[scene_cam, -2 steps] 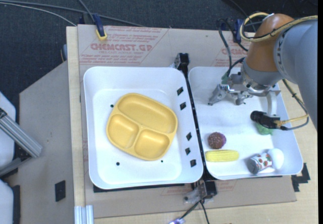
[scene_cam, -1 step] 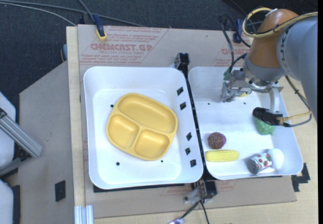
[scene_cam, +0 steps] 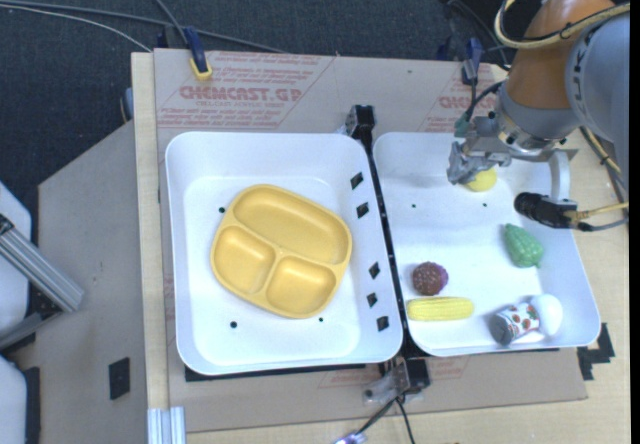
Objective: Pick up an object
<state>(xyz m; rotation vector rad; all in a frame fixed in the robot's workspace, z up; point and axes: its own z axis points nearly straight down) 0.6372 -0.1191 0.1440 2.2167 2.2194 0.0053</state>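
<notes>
We see gripper (scene_cam: pixel 470 170) low over yellow obj (scene_cam: pixel 482 180) in right bin (scene_cam: pixel 480 232); can't tell grip state, obj partly hidden

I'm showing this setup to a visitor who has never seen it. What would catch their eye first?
Likely the yellow divided tray, lying alone in the left bin. Next the arm's orange band at upper right, with the gripper down at a small yellow object in the right bin's far end.

Yellow plastic divided tray (scene_cam: pixel 281 250) lay in the left white bin (scene_cam: pixel 190 232). Right white bin (scene_cam: pixel 440 222): dark red berry (scene_cam: pixel 429 278), yellow corn cob (scene_cam: pixel 440 309), green leafy toy (scene_cam: pixel 523 245).
</notes>
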